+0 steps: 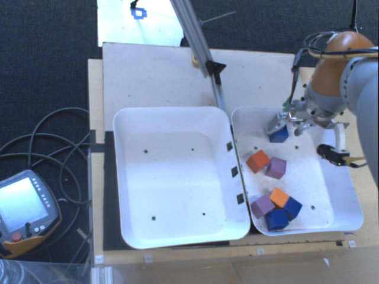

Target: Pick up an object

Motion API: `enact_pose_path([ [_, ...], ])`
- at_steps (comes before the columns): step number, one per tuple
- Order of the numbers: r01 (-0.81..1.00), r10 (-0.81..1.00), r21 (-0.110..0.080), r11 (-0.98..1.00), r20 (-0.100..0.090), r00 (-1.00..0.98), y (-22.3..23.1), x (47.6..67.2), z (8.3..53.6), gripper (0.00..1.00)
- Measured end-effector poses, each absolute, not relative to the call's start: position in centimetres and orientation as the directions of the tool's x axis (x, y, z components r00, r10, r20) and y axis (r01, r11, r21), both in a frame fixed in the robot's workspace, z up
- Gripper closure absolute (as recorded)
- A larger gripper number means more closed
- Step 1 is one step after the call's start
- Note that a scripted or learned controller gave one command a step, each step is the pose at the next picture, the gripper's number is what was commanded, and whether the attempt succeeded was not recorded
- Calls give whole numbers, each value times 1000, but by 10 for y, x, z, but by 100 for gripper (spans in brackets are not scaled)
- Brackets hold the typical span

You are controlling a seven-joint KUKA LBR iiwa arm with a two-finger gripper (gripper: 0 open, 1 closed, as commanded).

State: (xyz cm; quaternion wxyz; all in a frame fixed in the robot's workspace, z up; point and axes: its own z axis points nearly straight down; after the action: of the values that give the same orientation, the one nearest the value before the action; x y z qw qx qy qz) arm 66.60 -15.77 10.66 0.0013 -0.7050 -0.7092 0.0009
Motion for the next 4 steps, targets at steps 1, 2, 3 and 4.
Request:
enact_pose_path([
  [1, 1000, 1000, 1, 6, -1, -6, -157, 667, 91, 0],
  [2, 1000, 1000, 5, 9, -2, -9, -157, 668, 103, 100],
  [3, 1000, 1000, 9, 4, -2, -4, -159, 667, 169, 100],
  [4, 1000, 1000, 8, 6, -2, -6, -156, 679, 220, 100],
])
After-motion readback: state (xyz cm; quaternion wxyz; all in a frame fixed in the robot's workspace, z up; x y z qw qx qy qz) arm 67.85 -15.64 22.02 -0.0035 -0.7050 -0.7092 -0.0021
